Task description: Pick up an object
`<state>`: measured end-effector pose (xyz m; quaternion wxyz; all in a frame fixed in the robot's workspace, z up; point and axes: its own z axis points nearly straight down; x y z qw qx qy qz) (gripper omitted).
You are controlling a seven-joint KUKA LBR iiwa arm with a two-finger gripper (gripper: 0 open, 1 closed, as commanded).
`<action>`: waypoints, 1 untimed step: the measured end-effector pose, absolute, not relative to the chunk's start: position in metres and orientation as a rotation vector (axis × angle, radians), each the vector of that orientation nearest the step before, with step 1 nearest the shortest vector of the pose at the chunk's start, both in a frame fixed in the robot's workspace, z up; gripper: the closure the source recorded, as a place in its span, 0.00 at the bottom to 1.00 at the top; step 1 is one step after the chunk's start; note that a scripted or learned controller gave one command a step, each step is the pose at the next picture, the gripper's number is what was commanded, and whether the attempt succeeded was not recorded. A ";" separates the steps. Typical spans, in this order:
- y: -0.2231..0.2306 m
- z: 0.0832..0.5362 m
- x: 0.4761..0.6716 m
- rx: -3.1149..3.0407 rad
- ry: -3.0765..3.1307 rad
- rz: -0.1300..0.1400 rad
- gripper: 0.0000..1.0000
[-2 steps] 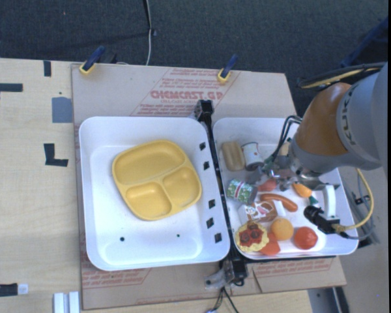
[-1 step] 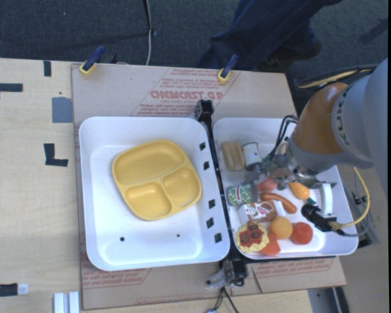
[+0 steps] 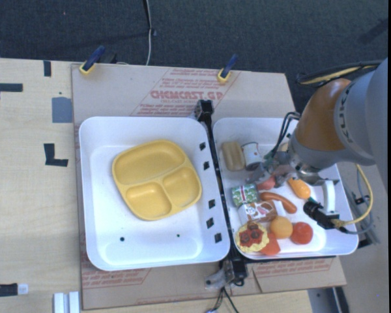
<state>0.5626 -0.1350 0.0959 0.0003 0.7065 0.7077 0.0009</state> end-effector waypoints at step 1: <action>-0.049 0.189 0.538 2.211 2.232 0.006 1.00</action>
